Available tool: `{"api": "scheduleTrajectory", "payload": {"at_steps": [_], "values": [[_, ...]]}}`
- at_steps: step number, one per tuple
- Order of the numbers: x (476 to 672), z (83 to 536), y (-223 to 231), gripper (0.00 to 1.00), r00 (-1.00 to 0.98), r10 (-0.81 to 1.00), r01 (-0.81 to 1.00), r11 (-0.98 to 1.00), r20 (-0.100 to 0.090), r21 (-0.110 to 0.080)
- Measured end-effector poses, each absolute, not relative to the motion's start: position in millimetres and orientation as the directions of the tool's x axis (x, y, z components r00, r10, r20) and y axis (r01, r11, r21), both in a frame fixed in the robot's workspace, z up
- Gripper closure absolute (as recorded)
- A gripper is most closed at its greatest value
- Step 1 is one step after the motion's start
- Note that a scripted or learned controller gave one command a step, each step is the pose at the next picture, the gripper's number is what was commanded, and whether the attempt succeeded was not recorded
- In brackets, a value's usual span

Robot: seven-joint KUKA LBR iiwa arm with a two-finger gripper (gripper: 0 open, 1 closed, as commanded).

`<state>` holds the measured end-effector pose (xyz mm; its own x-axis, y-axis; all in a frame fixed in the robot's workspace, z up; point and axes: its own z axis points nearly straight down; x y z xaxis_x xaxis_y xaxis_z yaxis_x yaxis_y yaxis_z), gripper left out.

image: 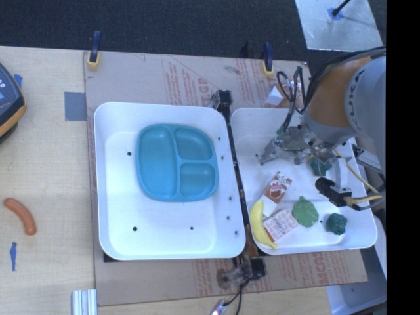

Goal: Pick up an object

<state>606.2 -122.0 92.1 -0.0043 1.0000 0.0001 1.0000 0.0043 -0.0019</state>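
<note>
Reaching in from the right, my hand [279,146] hangs low over the upper part of the right bin [252,126]; cannot tell if spread or pressed together. Pickable objs lie nr the bin's lower edge: banana [258,225], two packets [278,188] [282,225], green lump [304,211], dark-green piece [336,224]. Left bin [105,176] holds a blue divided plate [177,162].

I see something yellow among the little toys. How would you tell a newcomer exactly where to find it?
Start at the right bin, the one crowded with small things, not the bin with the blue divided plate. Go to its near left corner: the banana lies there along the wall, just left of a red-and-white packet. It is the one yellow, curved piece there; its neighbours are green lumps or printed packets.
</note>
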Motion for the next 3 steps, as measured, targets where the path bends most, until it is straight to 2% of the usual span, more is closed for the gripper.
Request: {"api": "scheduleTrajectory", "payload": {"at_steps": [1, 2, 3], "values": [[538.2, 91, -105, 0.0, -0.005, 1.0, 1.0, 0.005, 0.0, -0.005], [539.6, 103, -106, 1.0, -0.008, 1.0, 1.0, 0.008, -0.003, -0.002], [559.2, 192, -38, 1.0, -0.005, 1.0, 1.0, 0.005, 0.001, -0.002]]}}
